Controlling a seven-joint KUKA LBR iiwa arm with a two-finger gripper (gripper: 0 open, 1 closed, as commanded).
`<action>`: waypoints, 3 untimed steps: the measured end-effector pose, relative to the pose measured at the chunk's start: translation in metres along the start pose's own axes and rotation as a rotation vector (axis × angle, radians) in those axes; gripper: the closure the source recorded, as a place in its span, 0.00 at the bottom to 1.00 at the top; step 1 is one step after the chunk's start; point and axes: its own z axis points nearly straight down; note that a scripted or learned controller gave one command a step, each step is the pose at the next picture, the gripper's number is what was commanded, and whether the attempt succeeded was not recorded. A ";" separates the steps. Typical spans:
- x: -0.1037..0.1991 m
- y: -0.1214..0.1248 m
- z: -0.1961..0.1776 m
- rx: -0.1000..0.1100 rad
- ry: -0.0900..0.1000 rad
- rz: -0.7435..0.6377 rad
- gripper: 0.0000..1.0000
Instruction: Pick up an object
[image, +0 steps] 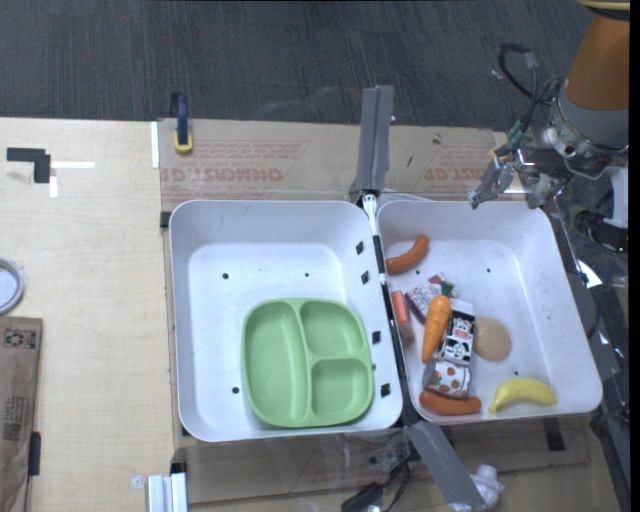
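orange toy carrot (436, 322) at the middle of the right bin (540, 262), lying lengthwise, tip toward the near edge, resting on a heap of small cartons. black-and-white printed carton (459, 340) just beside it; red-and-white carton (425, 296) at its top end; print on both too small to read. round tan biscuit (492, 340) touching the black-and-white carton. yellow banana (522, 393) in the near right corner. one reddish sausage (407, 254) apart, toward the far left; a second sausage (450, 404) at the near wall.

gripper (511, 190) over the far right rim of that bin, fingers spread, nothing between them, well apart from the heap.

green divided plate (307, 360) in the left bin (200, 300). cardboard sheet (250, 160) behind the bins, red lettering upside down, not clearly legible. brown paper bag (18, 380) at far left, small dark mark printed on it.
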 end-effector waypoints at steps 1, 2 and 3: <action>0.025 -0.068 0.120 0.001 0.001 -0.059 0.00; 0.019 -0.086 0.181 -0.001 0.001 -0.320 0.00; 0.022 -0.102 0.182 0.002 0.001 0.255 0.00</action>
